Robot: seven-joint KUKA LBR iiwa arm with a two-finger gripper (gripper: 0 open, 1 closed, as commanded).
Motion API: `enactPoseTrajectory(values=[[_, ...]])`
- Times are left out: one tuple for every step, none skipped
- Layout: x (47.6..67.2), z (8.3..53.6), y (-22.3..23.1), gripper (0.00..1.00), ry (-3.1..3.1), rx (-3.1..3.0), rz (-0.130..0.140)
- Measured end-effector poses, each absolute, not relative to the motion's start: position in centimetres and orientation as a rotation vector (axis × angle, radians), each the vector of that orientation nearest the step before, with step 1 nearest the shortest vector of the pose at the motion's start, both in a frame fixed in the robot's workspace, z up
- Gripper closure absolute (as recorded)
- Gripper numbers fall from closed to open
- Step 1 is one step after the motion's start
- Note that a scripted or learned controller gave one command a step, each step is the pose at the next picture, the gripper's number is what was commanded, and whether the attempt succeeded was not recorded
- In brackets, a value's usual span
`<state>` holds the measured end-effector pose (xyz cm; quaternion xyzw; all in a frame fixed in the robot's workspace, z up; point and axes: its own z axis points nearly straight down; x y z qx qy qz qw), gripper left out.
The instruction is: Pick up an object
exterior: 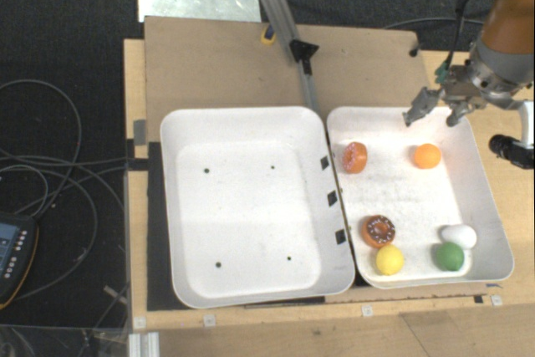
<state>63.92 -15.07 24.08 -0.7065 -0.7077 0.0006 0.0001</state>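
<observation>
A slanted overhead view of a tan wooden bench [209, 63] carrying two shallow white plastic bins side by side. The right-hand white bin [401, 184] is the landmark for everything below.

The grey robot arm with an orange band [506, 29] reaches in above the right bin's far right corner. Its two-finger gripper [435, 109] hangs over the bin's far rim. The jaws are spread wide apart, with one dark fingertip [415, 114] toward the bin's middle and the other nearer its right wall. Nothing lies between them, and they touch no object.

Inside the right bin are six small toy foods. A round orange ball-like fruit [427, 156] sits in the far right part, just below the gripper but apart from it. An orange-red doughnut standing on edge [354, 157] lies in the far left part, near the wall shared with the other bin. A brown frosted doughnut with sprinkles [379, 230] rests in the near left part, with a round yellow fruit [389, 261] touching its near side. In the near right corner, a white egg-shaped piece [459, 236] leans against a round green fruit [449, 257].

The left-hand white bin [251, 205] adjoins the right bin's left wall.
</observation>
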Motion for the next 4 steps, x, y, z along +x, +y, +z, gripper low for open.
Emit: enactPoseTrajectory(values=[[64.7,18.2,-14.9,0.0,-2.225,-2.216,0.003],[65.3,13.8,-14.9,0.0,-2.225,-2.216,0.002],[65.5,15.3,-14.9,1.0,-2.232,-2.218,-0.005],[65.1,21.5,-14.5,1.0,-2.233,-2.22,-0.008]])
